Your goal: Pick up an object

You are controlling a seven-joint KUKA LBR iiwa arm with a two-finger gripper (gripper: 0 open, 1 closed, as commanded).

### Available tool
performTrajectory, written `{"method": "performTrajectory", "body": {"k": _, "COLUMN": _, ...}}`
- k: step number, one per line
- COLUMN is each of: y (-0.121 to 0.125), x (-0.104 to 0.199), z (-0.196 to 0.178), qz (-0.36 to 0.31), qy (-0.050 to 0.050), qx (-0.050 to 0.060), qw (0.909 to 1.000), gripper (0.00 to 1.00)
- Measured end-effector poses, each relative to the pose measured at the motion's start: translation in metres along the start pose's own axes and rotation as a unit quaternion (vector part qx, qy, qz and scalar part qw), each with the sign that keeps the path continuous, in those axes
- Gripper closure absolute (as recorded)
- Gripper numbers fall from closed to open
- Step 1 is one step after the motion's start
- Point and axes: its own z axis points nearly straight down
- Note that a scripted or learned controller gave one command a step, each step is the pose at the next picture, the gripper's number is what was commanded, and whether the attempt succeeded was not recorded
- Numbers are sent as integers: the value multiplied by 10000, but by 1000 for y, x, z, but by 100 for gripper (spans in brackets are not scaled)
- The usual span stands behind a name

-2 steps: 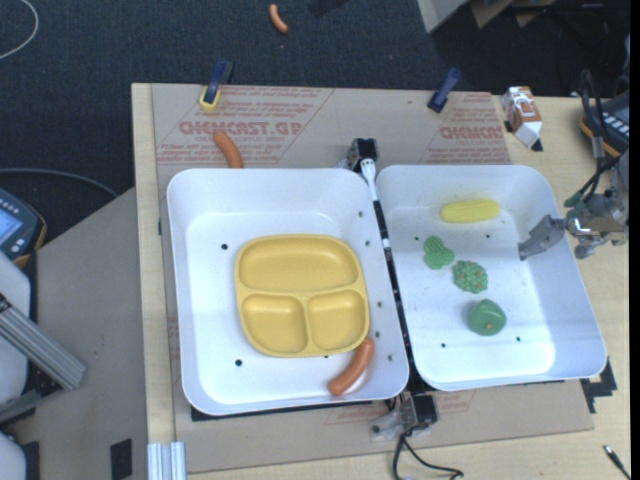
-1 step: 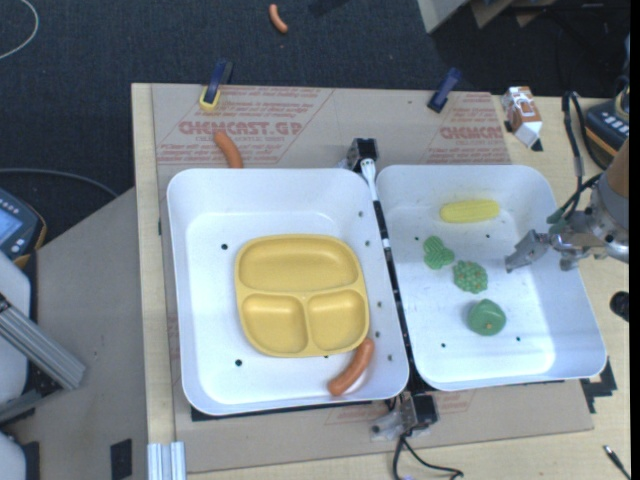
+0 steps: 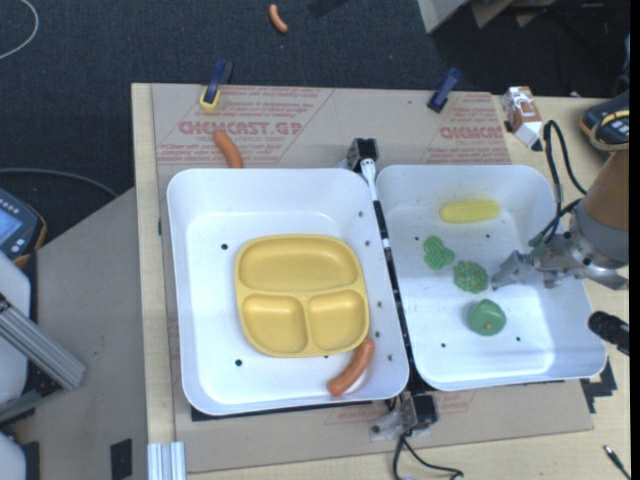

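Note:
The right bin [image 3: 520,353] holds a yellow oblong piece [image 3: 468,211], two knobbly green pieces [image 3: 437,253] [image 3: 471,276] and a round green fruit [image 3: 486,317]. My gripper [image 3: 505,272] reaches in from the right edge of that bin, low and pointing left. Its tip is just right of the lower knobbly green piece and above-right of the round green fruit. Nothing can be seen held in it. In the left bin [image 3: 200,268], an orange sausage [image 3: 351,369] lies by the front corner of a yellow divided plate [image 3: 300,293].
Another orange sausage [image 3: 228,149] lies on the cardboard behind the left bin, and a third [image 3: 278,17] on the dark floor beyond. Blue clamps [image 3: 214,85] [image 3: 445,90] grip the board's far edge. Cables run along the right side.

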Motion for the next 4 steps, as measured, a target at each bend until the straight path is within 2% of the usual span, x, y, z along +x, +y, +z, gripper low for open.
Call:
{"method": "performTrajectory", "body": {"k": 1, "y": 1, "x": 3, "z": 19, "qz": -16, "qy": 17, "qx": -19, "qw": 10000, "gripper": 0}}
{"method": "performTrajectory", "body": {"k": 2, "y": 1, "x": 2, "z": 8, "qz": -10, "qy": -5, "qx": -35, "qw": 10000, "gripper": 100}}
{"method": "performTrajectory", "body": {"k": 3, "y": 0, "x": 5, "z": -36, "qz": -8, "qy": -32, "qx": -66, "qw": 10000, "gripper": 100}}
{"method": "performTrajectory", "body": {"k": 4, "y": 5, "x": 8, "z": -99, "qz": -12, "qy": -36, "qx": -80, "qw": 10000, "gripper": 100}}
